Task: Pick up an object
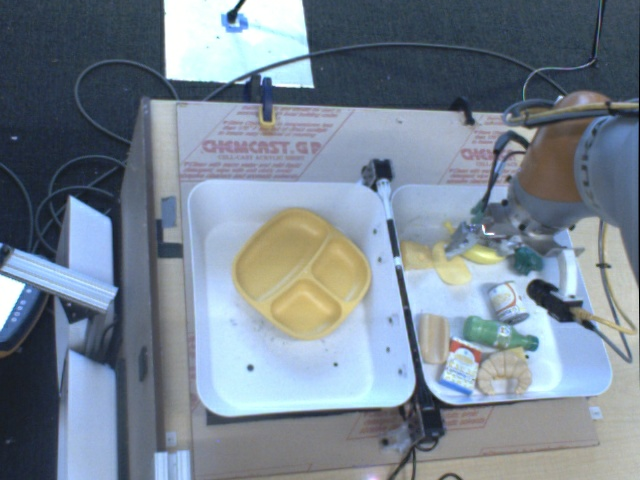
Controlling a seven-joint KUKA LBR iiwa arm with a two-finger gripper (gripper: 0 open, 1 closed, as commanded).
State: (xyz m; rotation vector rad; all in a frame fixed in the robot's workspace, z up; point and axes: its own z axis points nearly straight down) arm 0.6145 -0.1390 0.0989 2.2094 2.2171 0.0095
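Camera view: the shallow white left bin (215, 268) holds one yellow moulded plate with three compartments (300, 273), set near its centre. Bare floor runs all round the plate, widest toward 6 and 7 o'clock. The shallow white right bin (578, 346) meets the left bin along a dark strip (397, 288). The right bin's floor is open at 11 o'clock and along the wall from 3 to 4 o'clock, and its lower half is crowded. The gripper (462, 240) is low in the upper half of this bin, near the far wall, with the grey arm entering from 3 o'clock. How far the gripper is open cannot be told, and nothing is seen held in it. A yellow banana-shaped plastic piece (484, 256) lies just beside the gripper at its 4 o'clock. A pale yellow flat piece (452, 269) lies close at its 6 o'clock. A teal plastic piece (526, 260) lies farther off at 4 o'clock. Well apart, toward 5 and 6 o'clock, lie a small labelled can (505, 301), a green bottle on its side (498, 333), a tan rectangular slab (433, 338), a small red, white and blue carton (460, 365) and a tan croissant-shaped piece (505, 371).
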